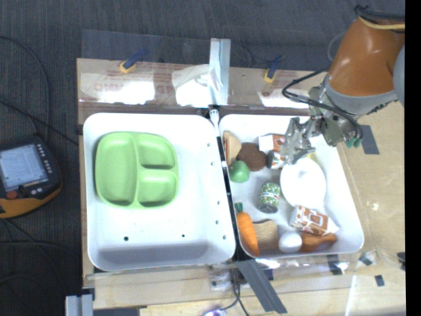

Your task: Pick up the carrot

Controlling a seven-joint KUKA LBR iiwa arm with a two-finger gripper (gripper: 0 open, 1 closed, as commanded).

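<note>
Carrot (245, 232) lies at the near left corner of the right bin (350, 209), its green top toward the divider and its tip pointing at the near wall, touching a tan bread-like piece (266, 235). Beside that sit a white egg (290, 242) and an orange-brown item (318, 241) partly tucked under a small carton (309, 220), so its shape is hard to read. Further in are a green patterned can (270, 197), a white bowl (303, 182), a green round fruit (239, 172), a brown lump (251, 156) and a pale slice (231, 145) half hidden against the divider. The gripper (295, 143) hangs over the far part of this bin, well apart from the carrot; its fingers blur into the clutter, so I cannot tell their spread or any hold. The left bin (131, 232) holds a green divided plate (137, 169).
</note>
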